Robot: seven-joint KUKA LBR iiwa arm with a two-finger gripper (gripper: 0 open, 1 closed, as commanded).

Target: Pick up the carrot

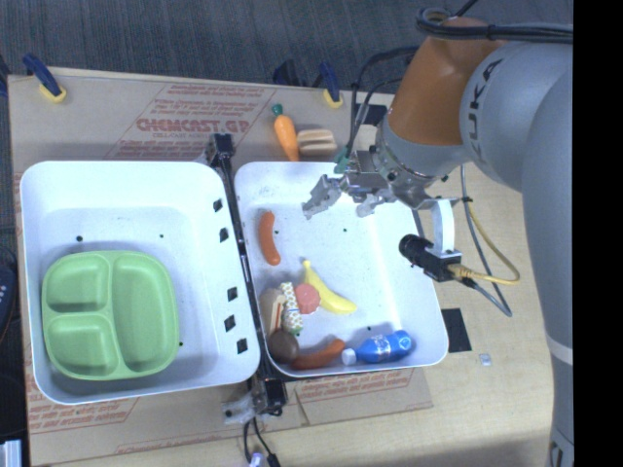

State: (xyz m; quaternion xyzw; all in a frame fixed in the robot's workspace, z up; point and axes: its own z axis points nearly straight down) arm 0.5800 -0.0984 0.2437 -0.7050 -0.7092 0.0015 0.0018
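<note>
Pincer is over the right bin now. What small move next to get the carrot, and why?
Probably shift the pincer up-view and a bit left, past the right bin's far rim: the carrot lies outside it on the cardboard, beside a small sandwich, untouched.

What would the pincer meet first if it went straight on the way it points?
Probably the bare floor of the right bin, near its top edge. The pincer points down and leftward; the hot dog lies further along. Depth is unclear.
</note>
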